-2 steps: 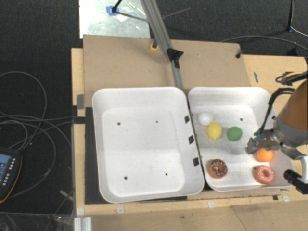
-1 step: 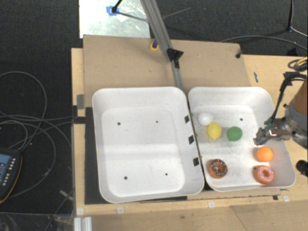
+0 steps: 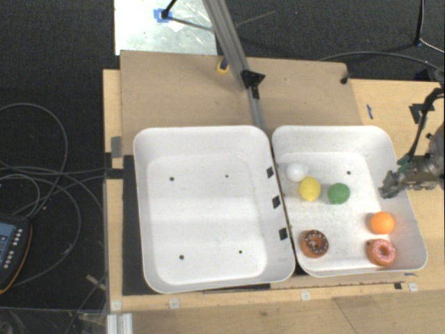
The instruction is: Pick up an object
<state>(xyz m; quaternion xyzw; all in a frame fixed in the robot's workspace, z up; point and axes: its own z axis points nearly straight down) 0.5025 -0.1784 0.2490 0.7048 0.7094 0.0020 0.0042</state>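
Dark carpet surrounds the table (image 3: 208,89), with black cables trailing at the left and a handheld control pendant (image 3: 12,245) lying at the left edge. A grey pole (image 3: 233,44) slants down from the top toward the seam between the bins.

Left bin (image 3: 149,207): white, shallow, nothing seen inside it. Right bin (image 3: 361,141): white, touching the left bin along their shared edge, where three small black clips sit.

Arm: it enters from the right edge of the view, level with the upper half of the right bin. The pincer (image 3: 391,184) hangs over the bin's right rim. It is small and dark here; whether its fingers are spread or pressed together I cannot tell. Nothing is seen between them.

Contents of the right bin:
- pink doughnut (image 3: 382,252), bottom right corner, well below the pincer.
- chocolate doughnut (image 3: 314,243), near the bottom left corner.
- orange ball (image 3: 382,223), just above the pink doughnut and the nearest item to the pincer, below it and apart.
- green ball (image 3: 338,193), left of the pincer, apart from it.
- yellow ball (image 3: 309,189), just beside the green ball.
- white ball (image 3: 296,172), apparently touching the yellow ball at its upper left.
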